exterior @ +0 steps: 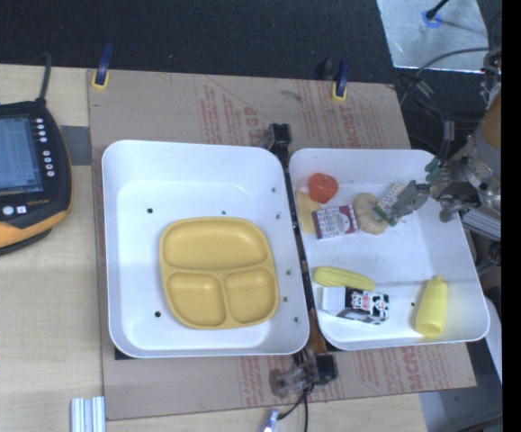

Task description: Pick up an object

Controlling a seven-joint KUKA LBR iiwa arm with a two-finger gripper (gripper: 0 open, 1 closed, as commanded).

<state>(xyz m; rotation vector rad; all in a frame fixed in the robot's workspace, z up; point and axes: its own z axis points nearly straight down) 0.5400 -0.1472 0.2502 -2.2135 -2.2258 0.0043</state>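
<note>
The pale potato-like piece lies in the right bin, beside a red tomato and a small red packet. The gripper sits just beside it; its state cannot be told. A yellow divided plate lies in the left bin.

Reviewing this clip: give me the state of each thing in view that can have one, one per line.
gripper: low over the right bin, beside the potato; grasp unclear.
yellow tray: flat in the left bin, compartments bare.
tomato: resting in the right bin.
corn: lying on its side.
yellow bottle: lying down.
tablet: screen lit.
</note>
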